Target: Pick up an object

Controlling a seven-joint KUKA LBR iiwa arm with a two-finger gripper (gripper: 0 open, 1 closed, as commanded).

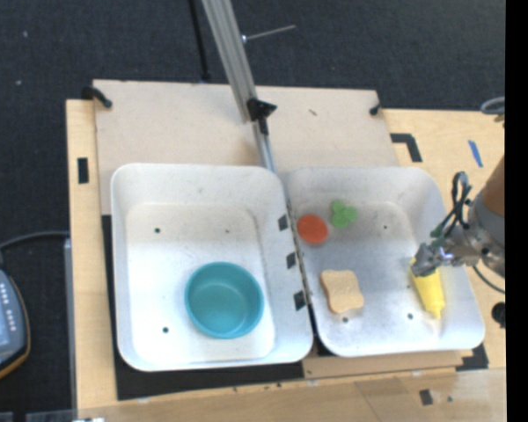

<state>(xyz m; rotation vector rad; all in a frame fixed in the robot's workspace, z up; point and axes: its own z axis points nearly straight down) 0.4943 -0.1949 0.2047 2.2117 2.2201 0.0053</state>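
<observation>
Two shallow white bins sit side by side on the bench [352,117]. The arm [493,196] comes in from 3 o'clock, grey w/ an orange patch at the frame edge, cables looping near the wrist.

The tool [429,262] sits low over the right bin [380,345], at roughly 3 o'clock of that bin's floor. It is right at the upper end of a yellow object [430,294], prob. touching or nearly so. Cannot tell whether the tool's jaws are apart or together; the tip is small & dark against the bin, and the yellow piece is not clearly seen between them.

Yellow object: elongated, lying approx. 12-to-6 along the right side of the right bin, near its 4 o'clock corner, resting on the floor.

Other items in the right bin:
- orange-red round piece [312,229], at approx. 10 o'clock, close to the left wall
- green lumpy piece [341,214], just beside the orange one, toward 1 o'clock of it, apart from the tool
- tan toast-like slab [341,291], at approx. 7 o'clock, lying flat, well apart from the yellow object

Left bin [136,227]: a teal bowl [224,299], upright, open side up, at approx. 5 o'clock of the bin floor.

A metal rail [233,51] runs from 12 o'clock down to the gap between the bins. A handheld device w/ screen [0,310] lies off the bench at 9 o'clock, on dark carpet.
</observation>
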